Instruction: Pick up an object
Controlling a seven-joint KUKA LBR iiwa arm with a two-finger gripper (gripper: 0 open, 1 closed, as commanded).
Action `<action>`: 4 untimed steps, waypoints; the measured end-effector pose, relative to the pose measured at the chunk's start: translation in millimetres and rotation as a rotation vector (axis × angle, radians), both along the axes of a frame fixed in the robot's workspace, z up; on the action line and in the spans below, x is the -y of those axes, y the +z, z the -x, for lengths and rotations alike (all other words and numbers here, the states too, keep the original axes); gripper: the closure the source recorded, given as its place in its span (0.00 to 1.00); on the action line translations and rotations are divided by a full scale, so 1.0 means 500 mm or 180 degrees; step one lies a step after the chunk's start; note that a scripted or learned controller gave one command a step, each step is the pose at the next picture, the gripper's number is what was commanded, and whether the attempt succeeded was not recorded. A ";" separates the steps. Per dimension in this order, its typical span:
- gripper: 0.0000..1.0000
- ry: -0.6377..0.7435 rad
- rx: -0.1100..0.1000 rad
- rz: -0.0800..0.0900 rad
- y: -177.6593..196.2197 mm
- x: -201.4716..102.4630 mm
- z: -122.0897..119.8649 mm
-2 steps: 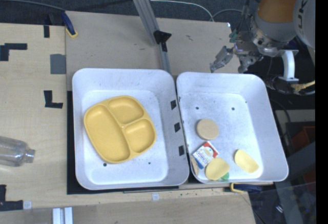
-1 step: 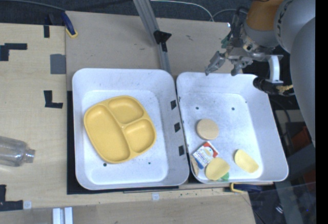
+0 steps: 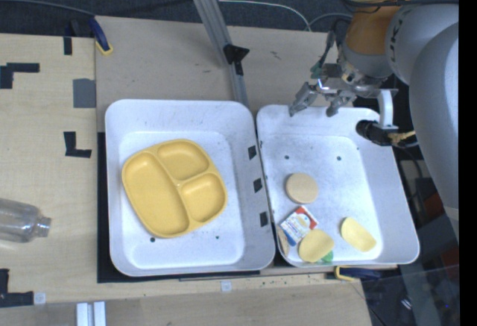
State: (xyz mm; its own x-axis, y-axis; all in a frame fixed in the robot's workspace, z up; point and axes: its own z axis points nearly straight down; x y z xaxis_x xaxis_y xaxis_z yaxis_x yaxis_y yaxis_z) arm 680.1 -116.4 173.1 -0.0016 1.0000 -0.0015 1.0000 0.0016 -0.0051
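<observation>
From above, the hand [image 3: 319, 101] hovers over the right bin's [image 3: 395, 190] far rim, fingers spread, holding nothing; the tan disc [image 3: 302, 188] lies mid-bin, well apart from it; it looks light, stiff and flat, likely best pinched across its edges.

Below me, a glossy yellow plastic tray [image 3: 174, 187] – matt white bins [image 3: 179, 119] on the pale wood-look table [image 3: 45, 168].

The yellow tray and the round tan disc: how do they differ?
The yellow tray is big, with three compartments, and lies in the left bin. The tan disc is small, flat and plain, and lies in the right bin. Both lie flat, apart from the claw.
</observation>
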 end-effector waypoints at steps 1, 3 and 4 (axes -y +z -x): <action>0.00 -0.0010 0.0021 0.0001 0.068 0.081 0.018; 0.00 -0.0017 -0.0106 -0.0045 -0.164 0.185 0.006; 0.00 -0.0013 -0.0105 -0.0045 -0.168 0.184 0.008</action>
State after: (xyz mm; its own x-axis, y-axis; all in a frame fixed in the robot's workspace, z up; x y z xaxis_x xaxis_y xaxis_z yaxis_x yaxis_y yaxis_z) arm 676.3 -208.3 89.1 0.0026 0.9999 0.0125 0.9993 -0.0021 -0.0381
